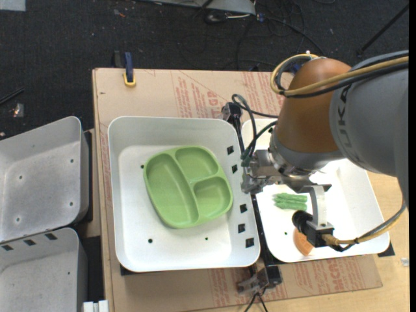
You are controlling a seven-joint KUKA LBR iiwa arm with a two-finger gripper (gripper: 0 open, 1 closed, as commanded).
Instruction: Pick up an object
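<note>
A light green divided plate (188, 187) lies in a white bin (123, 174). The other white bin (370, 200) holds a green bean pod (290, 201) and an orange piece (302, 243). The table (169, 90) is tan with red print.

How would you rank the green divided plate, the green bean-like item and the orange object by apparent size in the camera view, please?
1. Green divided plate, by far the largest.
2. Green bean-like item.
3. Orange object, though the arm partly hides it, so this last ranking is unsure.
</note>
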